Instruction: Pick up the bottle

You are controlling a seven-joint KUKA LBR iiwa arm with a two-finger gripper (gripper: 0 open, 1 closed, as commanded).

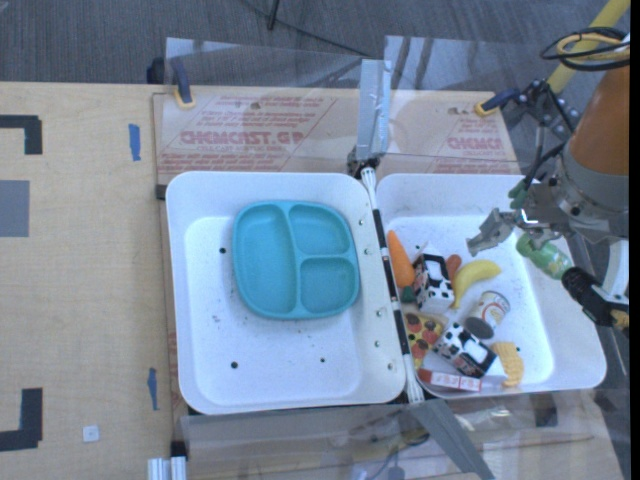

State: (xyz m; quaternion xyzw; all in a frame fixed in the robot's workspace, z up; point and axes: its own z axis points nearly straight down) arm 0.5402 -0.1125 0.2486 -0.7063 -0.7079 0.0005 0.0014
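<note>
Camera view shows the hand (522,230) hanging above the right bin (580,368); whether it is open cannot be told. The green bottle (545,259) sits just below it, probably being approached or lifted.

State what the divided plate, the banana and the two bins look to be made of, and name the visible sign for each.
Divided plate: probably moulded plastic, a uniform teal with a soft sheen and rounded compartment ridges. Banana: likely a plastic toy, evenly yellow and smooth. Left bin and right bin: seemingly thin white plastic with rounded rims; speckled marks show on the floor.
</note>
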